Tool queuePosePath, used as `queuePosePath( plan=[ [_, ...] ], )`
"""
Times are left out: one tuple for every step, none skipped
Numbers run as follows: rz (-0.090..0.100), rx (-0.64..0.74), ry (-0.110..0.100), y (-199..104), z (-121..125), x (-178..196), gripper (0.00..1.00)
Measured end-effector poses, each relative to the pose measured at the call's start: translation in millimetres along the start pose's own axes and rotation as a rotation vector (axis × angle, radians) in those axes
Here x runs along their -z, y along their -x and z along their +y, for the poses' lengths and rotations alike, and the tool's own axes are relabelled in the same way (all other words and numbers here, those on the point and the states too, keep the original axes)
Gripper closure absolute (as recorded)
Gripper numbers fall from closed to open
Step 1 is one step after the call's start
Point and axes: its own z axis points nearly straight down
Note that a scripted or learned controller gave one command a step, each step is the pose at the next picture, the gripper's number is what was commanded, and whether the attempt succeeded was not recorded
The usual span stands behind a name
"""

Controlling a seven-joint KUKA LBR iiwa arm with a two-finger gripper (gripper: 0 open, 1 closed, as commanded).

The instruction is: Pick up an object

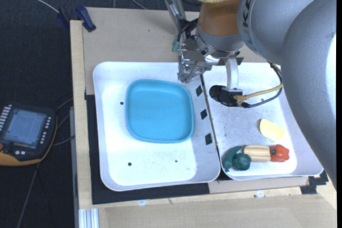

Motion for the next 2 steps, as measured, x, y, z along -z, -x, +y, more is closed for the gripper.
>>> queuePosePath(
  plan=[
    [-0.001, -0.005, 0.001, -2.2, 9.8, 9.4, 1.00],
    [-0.001, -0.005, 0.000, -2.1, 9.7, 9.2, 0.00]
  ],
)
